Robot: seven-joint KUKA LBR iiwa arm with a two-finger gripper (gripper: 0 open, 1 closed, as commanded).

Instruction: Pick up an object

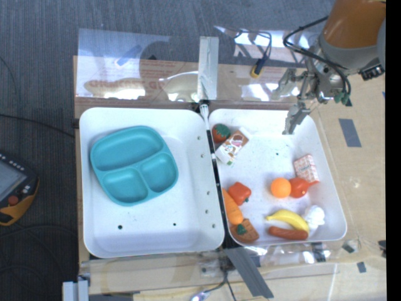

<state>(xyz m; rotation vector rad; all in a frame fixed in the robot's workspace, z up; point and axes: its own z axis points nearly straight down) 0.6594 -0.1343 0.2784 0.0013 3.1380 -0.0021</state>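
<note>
While arm leans in, pincer (293,119) hangs over right bin (326,162).

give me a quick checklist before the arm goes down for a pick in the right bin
1. Gripper over the right bin: ok, at its far edge.
2. Jaws open: cannot tell.
3. Gripper carrying nothing: ok, nothing between the jaws.
4. Target below gripper: not ok, bare floor there; the pink carton lies nearer the camera.
5. Isolated target available: ok, the orange ball has room on its left, though it touches a red piece.
6. Banana clear to grasp: not ok, crowded by neighbours.
</note>
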